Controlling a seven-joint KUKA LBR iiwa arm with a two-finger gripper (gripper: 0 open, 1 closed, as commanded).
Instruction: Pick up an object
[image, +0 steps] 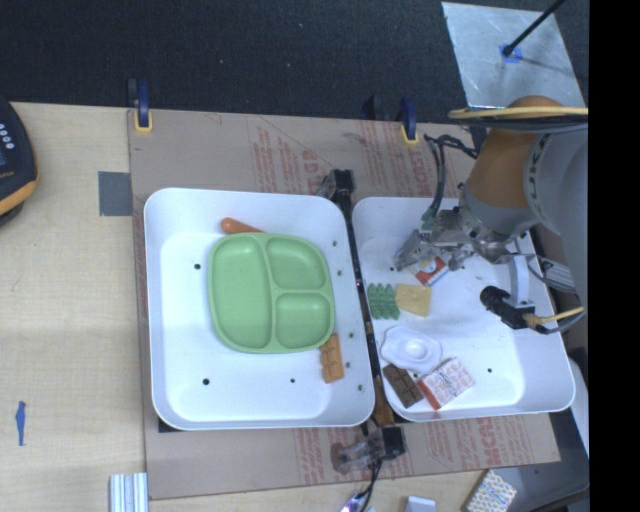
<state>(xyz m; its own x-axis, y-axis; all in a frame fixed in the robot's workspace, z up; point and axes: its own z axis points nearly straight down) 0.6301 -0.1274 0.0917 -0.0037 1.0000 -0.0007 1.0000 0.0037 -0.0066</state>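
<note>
The grey arm (520, 185) reaches in from the right, claw (425, 255) lowered.

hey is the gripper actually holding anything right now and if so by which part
It cannot be told. The gripper is low in the right bin, directly above a small red and white item, but no grasp is visible.

I see two white bins, the left bin (170, 300) and the right bin (540, 385), on brown cardboard (250, 150) printed with faded red lettering. A pale green divided plate (270, 292) lies in the left bin, with an orange carrot (240, 227) and an orange-brown waffled piece (331, 359). In the right bin I see a dark green ridged piece (381, 300), a pale yellow wedge (412, 299), a white piece (410, 350), a dark brown bar (401, 384) and a red-and-white printed packet (447, 382). The arm (520, 170) is grey with an orange band.
</note>
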